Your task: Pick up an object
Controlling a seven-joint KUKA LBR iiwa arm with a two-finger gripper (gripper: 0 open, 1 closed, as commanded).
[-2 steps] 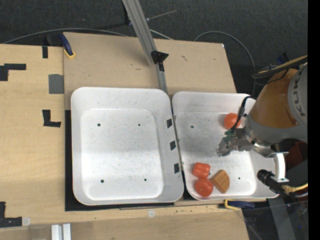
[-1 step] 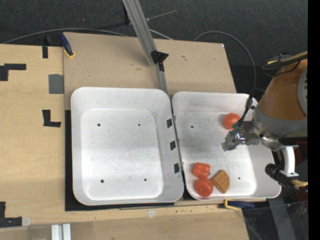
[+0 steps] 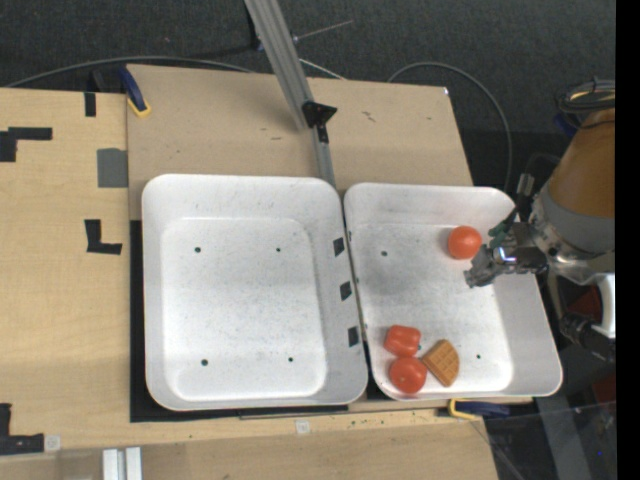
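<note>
An orange-red ball (image 3: 463, 242) lies in the right bin (image 3: 420, 203) near its far right side. My gripper (image 3: 487, 265) hangs just right of and slightly nearer than the ball, over the bin's right part, with nothing visibly between its fingers. Two red tomato-like pieces (image 3: 402, 341) (image 3: 407, 374) and a tan waffle-like cracker (image 3: 441, 362) sit at the bin's near edge.
The left bin (image 3: 240, 193) stands beside the right one, joined by dark clips (image 3: 346, 290). A grey metal pole (image 3: 285, 53) slants over the bench behind the bins. The arm's orange and grey body (image 3: 585, 193) fills the right side.
</note>
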